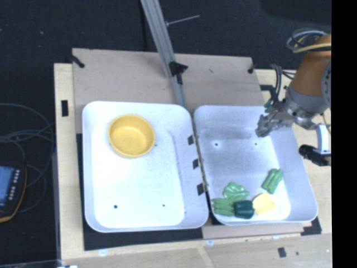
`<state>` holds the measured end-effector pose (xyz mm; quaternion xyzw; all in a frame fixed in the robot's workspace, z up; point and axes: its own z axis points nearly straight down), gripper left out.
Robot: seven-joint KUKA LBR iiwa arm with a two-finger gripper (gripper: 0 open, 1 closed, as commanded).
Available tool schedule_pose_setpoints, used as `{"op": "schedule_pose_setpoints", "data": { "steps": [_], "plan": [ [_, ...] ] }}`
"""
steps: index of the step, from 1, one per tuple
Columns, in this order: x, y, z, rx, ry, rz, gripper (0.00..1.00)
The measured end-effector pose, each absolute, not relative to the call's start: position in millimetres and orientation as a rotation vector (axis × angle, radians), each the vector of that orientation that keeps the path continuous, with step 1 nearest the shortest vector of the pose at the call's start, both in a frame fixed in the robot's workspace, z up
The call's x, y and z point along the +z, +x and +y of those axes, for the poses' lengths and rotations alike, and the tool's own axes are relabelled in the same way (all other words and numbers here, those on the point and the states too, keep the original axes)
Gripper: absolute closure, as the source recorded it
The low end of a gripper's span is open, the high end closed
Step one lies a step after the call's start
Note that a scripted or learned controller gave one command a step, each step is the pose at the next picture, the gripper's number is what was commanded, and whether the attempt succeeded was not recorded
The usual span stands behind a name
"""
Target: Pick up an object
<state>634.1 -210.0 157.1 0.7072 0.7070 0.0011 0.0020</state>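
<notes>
Pincer (264, 128) sits over the far right part of the right bin (234, 149), well apart from every object; whether it is released or clenched cannot be told at this size, and nothing is seen in it.

Risks, as judged:
- Candidates for pickup are crowded into the near corner of the right bin. A descent there may catch two items at once, or push one against the bin wall rather than grip it.
- The pieces look small and rounded, so a slip under closing pressure is likely.
- The corner wall leaves little room on the near side.

Surroundings, largest first:
- Left bin (139, 205), beside the right bin and touching it along the centre.
- Grey slanted pole (159, 29), rising from the far side between the bins; not in the line to the cluster.
- Yellow bowl (131, 135), upright in the left bin, far left part, alone.
- Green ridged piece (272, 180), tilted, slightly apart from the cluster.
- Light green piece (235, 191) and a flatter green piece (223, 206) just beside it.
- Yellow lemon-like piece (264, 204), touching a dark green block (243, 209).
</notes>
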Motion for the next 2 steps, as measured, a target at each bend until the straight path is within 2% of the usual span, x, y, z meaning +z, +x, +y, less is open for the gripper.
{"op": "schedule_pose_setpoints", "data": {
  "steps": [1, 2],
  "plan": [
    [210.4, 635.1, -210.9, 0.005, 2.218, 2.218, 1.0],
    [221.9, 628.1, -165.5, 0.003, 2.217, 2.224, 1.0]
  ]
}}
